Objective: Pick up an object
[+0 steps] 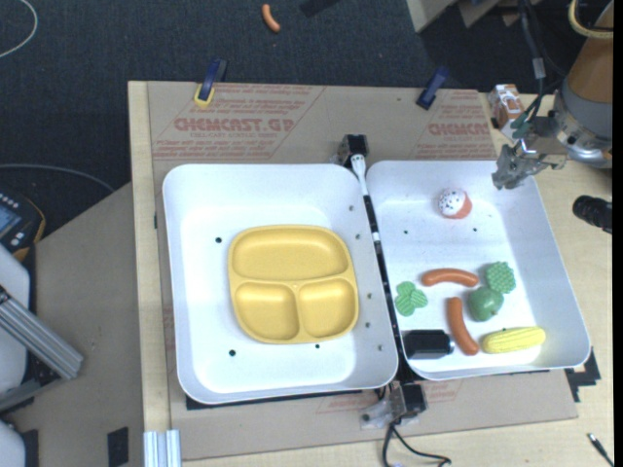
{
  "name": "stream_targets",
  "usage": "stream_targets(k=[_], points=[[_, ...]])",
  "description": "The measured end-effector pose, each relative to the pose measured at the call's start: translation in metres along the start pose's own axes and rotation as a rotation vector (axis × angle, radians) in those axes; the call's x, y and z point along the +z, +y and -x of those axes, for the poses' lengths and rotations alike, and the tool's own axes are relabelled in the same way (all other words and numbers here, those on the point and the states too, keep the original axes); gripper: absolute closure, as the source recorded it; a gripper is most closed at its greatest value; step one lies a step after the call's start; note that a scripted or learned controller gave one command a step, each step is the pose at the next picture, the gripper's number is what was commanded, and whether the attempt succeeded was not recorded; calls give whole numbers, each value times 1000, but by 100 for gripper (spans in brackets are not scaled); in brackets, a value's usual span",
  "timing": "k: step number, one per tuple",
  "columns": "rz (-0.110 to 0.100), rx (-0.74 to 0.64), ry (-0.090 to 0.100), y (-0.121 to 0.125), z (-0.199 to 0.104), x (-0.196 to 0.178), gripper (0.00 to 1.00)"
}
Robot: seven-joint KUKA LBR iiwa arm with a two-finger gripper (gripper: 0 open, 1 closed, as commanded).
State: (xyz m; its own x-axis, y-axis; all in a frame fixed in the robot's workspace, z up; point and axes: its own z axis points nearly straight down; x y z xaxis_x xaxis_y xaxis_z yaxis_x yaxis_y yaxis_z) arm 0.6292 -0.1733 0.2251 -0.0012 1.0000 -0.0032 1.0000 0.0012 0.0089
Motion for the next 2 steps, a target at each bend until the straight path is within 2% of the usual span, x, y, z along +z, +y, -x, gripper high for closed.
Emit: stream_targets(k=[1, 2], points=[[-10, -4, 6, -13, -53, -1, 100], [-11, -3, 6, -33, -97, -6, 100]])
